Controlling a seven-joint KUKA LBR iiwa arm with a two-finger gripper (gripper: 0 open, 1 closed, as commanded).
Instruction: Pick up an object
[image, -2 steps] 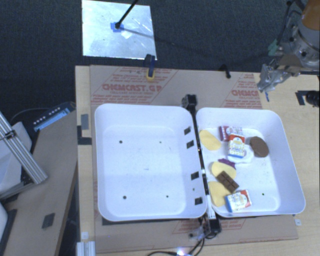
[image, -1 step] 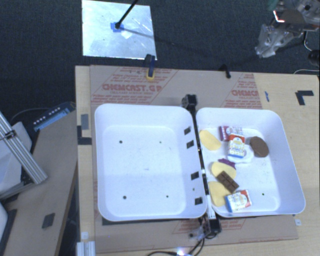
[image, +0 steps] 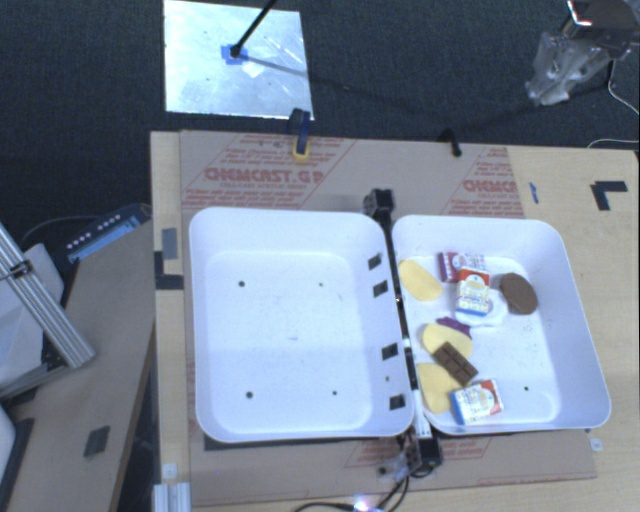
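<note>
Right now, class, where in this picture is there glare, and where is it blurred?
Camera view: glare washes out the shiny sheet at top left; the gripper at top right is blurred and overexposed; the white bins are evenly lit with soft shadows, and the small items in the right bin look slightly soft.

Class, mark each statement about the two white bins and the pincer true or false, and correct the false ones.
1. All the small items lie in the right white bin. True.
2. The round brown disc sits in the left white bin. False: it lies in the right bin.
3. The pincer hangs over the dark floor beyond the bench. True.
4. The dark brown rectangular bar stands alone. False: it overlaps pale yellow oval pieces.
</note>
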